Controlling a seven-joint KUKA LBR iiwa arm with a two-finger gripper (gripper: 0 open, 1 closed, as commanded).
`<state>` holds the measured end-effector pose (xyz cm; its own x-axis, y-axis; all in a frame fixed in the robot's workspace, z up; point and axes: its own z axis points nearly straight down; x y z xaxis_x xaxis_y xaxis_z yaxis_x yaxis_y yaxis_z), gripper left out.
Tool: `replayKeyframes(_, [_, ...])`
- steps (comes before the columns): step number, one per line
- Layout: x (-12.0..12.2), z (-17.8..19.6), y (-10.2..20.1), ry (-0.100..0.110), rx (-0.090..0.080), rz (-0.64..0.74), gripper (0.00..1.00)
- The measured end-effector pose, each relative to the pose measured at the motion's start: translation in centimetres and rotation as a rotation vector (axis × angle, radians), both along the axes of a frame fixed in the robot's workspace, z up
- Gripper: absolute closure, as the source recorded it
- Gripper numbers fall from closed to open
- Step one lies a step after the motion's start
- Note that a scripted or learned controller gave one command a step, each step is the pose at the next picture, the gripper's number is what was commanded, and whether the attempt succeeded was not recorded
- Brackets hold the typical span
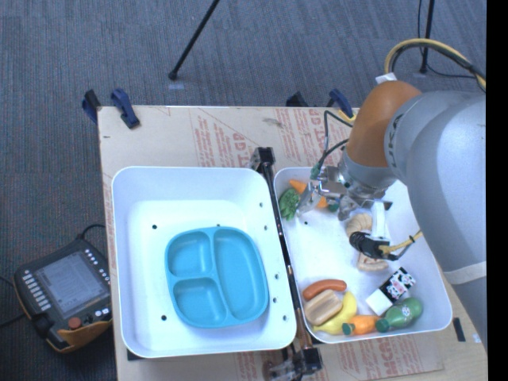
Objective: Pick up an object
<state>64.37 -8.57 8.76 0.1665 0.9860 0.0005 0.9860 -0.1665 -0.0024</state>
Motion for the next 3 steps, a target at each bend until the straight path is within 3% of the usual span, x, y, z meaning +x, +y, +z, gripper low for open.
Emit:
replayKeyframes(1, [0.0, 1.0, 0.0, 0.002, 0.000, 0.005, 1.00])
replayKeyframes(2, [0.0, 1.0, 0.1, 0.002, -0.001, 0.006, 0.00])
replayKeyframes(3, [0.0, 0.0, 0.1, 0.002, -0.001, -0.366, 0.00])
